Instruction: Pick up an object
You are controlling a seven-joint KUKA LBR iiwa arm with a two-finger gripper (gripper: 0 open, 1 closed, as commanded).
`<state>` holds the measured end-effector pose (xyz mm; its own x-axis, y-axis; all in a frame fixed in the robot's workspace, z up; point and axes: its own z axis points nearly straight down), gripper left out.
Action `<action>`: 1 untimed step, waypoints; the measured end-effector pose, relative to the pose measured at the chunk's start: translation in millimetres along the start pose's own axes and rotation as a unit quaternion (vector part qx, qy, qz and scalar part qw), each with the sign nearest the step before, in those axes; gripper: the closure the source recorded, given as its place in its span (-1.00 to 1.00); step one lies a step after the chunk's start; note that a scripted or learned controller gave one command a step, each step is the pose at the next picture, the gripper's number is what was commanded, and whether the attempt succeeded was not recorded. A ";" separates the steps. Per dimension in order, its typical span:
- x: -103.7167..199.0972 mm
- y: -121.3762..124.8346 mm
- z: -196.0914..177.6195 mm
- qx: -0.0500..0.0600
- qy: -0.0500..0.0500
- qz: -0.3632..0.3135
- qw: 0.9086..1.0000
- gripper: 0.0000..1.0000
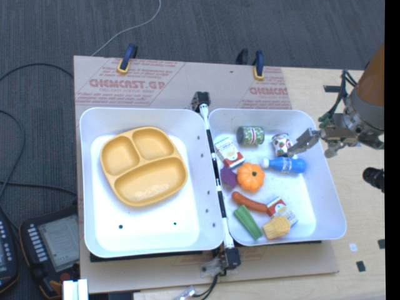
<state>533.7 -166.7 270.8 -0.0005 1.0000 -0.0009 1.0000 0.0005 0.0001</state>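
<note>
Two shallow white bins sit side by side on a brown board bench. The left bin (94, 230) holds a yellow three-compartment plastic plate (144, 165), lying flat toward its far-left part. The right bin (328, 205) holds the loose toy items.

Contents of right bin, far to near:
- green cylindrical can (250, 135), on its side near the far wall
- small white-and-red round object (281, 144), just right of the can
- white sachet with red end (229, 152), by the left wall
- blue-and-white plastic bottle (284, 164), lying on its side, cap end pointing left, right of centre
- orange toy pumpkin (250, 177), about centre, touching a purple item (229, 177) on its left
- red-orange toy sausage (250, 200), lying nearer than the pumpkin
- green elongated toy vegetable (247, 222), near-left part
- small red-and-white packet (275, 205) and yellow ridged toy piece (277, 227), near-centre, just beside each other

The arm enters from the right, with its orange band at the frame edge. The two-finger gripper (309, 137) is over the far-right part of the right bin, above and right of the bottle and near the white-and-red object. Its fingers point left; from this angle I cannot tell how far apart they are. Nothing is visible between them, so no hold is recorded.

Blue clamps with yellow handles (128, 56) pin the board's far edge.
</note>
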 end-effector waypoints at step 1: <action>-40.7 46.1 128.9 0.002 0.000 0.001 1.000 -1.00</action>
<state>579.8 -207.5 142.0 0.0006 1.0000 -0.0003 1.0000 -0.0006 -0.0043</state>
